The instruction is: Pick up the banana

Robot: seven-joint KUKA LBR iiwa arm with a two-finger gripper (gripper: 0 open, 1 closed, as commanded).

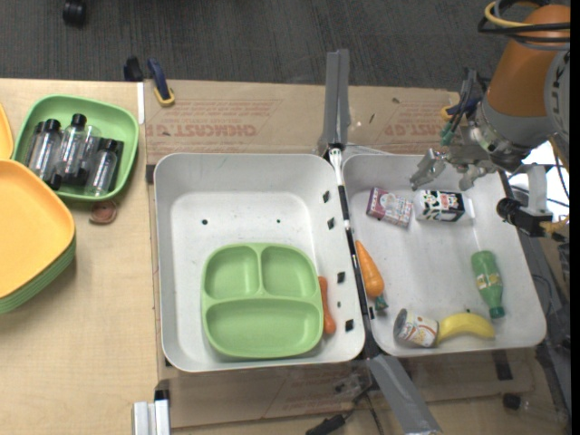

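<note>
I am watching the gripper (447, 174) hanging over the far end of the right bin (521, 243), with its fingers spread apart and nothing between them. It is sitting high near the rim, which I read as a staging pose: open jaws ready for a descent, not yet committed to any object.

Just beneath it the black-and-white milk carton (441, 205) is lying on its side, and beside that the small pink-and-white box (389, 207) is resting at a tilt. Neither is my target, so they are clutter under the current position.

Further toward the near side, the green bottle (487, 282) is lying flat along the bin's right wall, and the orange carrot (368, 270) is resting against the left wall.

The banana (466, 325) is lying at the near edge of the right bin, well apart from the gripper, its left end touching a small tipped-over can (417, 329). I am judging that contact as the risk: a grasp near that end could catch the can instead.

In the left bin (177, 243) a green divided plate (263, 297) is sitting flat, with a second small carrot (326, 306) wedged beside it.
</note>
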